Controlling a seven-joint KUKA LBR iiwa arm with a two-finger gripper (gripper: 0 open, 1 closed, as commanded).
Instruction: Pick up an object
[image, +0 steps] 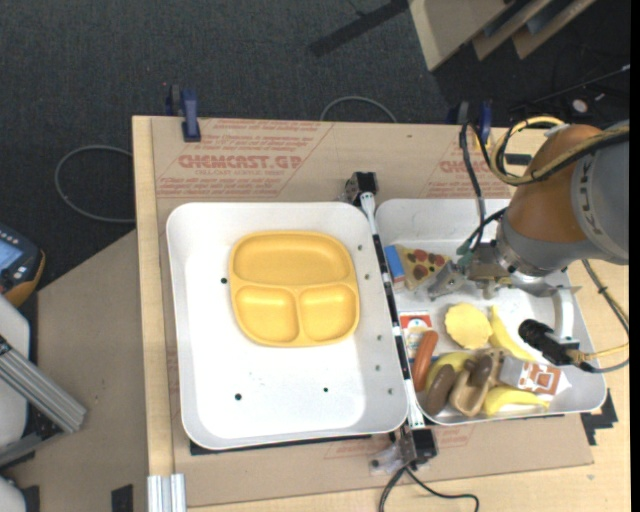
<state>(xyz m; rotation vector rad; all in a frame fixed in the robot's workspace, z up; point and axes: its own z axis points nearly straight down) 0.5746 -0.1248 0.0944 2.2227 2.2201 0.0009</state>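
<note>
My gripper (468, 278) hangs low over the back of the right bin (440, 215), below the orange wrist band (550, 195). It sits just right of a toy pizza slice (425, 262) and above a round yellow piece (467, 324). Further forward in this bin lie a banana (510, 342), a red sausage (425, 352), brown pieces (458, 382) and a small white-and-orange box (541, 379). A blue item (393, 263) rests against the bin's left wall. Nothing is visibly lifted off the bin floor.
The left bin (200, 330) holds a yellow divided plate (295, 286) toward its back. A black clamp (362, 186) sits at the back where the bins meet. Cables (470, 150) run from the arm across the bench's rear right.
</note>
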